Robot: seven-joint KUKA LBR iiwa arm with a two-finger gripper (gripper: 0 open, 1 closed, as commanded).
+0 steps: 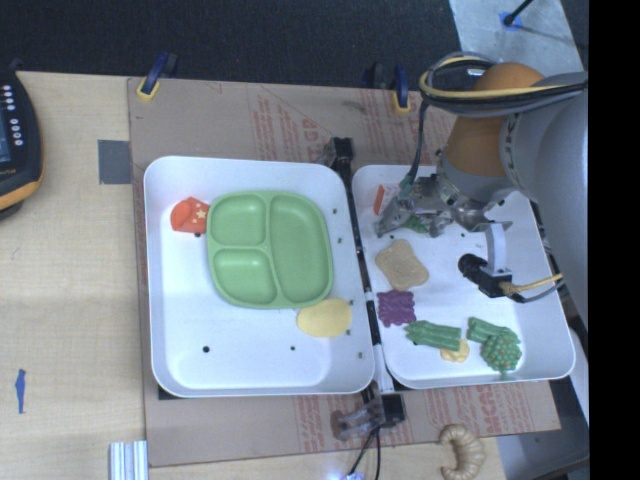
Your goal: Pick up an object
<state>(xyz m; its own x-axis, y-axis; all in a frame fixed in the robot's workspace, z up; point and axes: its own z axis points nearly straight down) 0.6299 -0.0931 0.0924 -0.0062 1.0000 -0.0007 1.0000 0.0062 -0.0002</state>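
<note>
We see the gripper low over the back of the right bin — its grasp state we cannot tell. Near it lie a tan bread slice, purple grapes and green broccoli — all loose.

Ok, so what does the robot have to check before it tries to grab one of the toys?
1. Gripper is over the right bin, where toys lie: ok.
2. A toy sits near the gripper: ok, the tan bread-shaped piece lies just below it in the camera view.
3. Nothing is already held: cannot tell, the fingers are too blurred to read.
4. The tan piece has space around it: ok, the purple toy lies apart from it.
5. Gripper is centred over the tan piece: not ok, it sits above and to the right of it in the view.
6. Cable is clear of the toys: ok.
</note>
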